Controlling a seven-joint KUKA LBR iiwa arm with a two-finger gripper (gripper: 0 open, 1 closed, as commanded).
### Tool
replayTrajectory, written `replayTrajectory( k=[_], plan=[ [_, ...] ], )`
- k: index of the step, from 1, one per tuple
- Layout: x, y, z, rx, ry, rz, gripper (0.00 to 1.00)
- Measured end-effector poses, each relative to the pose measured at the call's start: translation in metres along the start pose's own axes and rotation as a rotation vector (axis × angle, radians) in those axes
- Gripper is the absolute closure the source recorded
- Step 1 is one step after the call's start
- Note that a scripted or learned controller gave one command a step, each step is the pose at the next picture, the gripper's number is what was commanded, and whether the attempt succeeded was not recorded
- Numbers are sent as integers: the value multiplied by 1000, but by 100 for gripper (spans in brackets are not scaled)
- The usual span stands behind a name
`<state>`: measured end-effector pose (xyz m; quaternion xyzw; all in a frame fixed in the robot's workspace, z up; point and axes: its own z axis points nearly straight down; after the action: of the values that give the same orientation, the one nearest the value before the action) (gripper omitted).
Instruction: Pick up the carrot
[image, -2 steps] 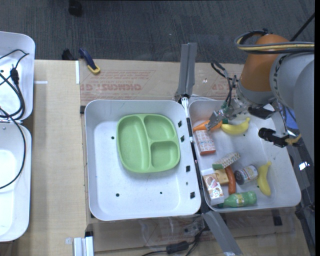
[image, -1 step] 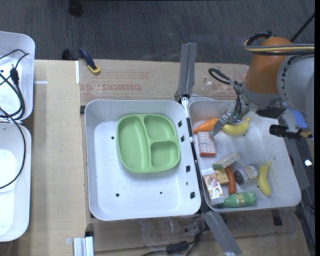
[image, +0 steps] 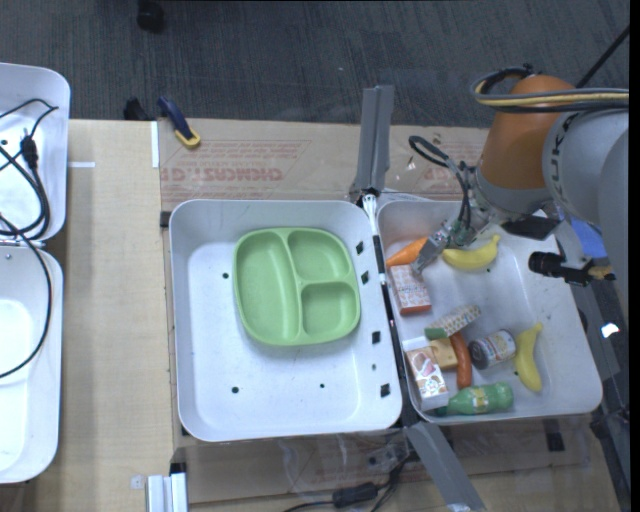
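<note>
Robot gripper (image: 432, 250) hangs low over the carrot (image: 405, 252) to grab it; finger state cannot be told

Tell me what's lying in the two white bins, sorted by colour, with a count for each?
Green: 2, the divided plate and a bottle
Yellow: 2, a banana by the gripper and another banana
Orange: 2, the carrot and a slim orange-red piece
Printed packs and boxes: 3
Silvery can: 1
Total: 10
</note>
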<state>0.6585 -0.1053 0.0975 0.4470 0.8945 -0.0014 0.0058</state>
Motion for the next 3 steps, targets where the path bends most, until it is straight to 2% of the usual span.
replayTrajectory(
  k=[1, 2, 3],
  plan=[
    [1, 3, -9, -5, 4, 2, 100],
    [-9, -5, 6, 2, 9, 143, 100],
    [-29, -21, -16, 1, 8, -8, 100]
  ],
)
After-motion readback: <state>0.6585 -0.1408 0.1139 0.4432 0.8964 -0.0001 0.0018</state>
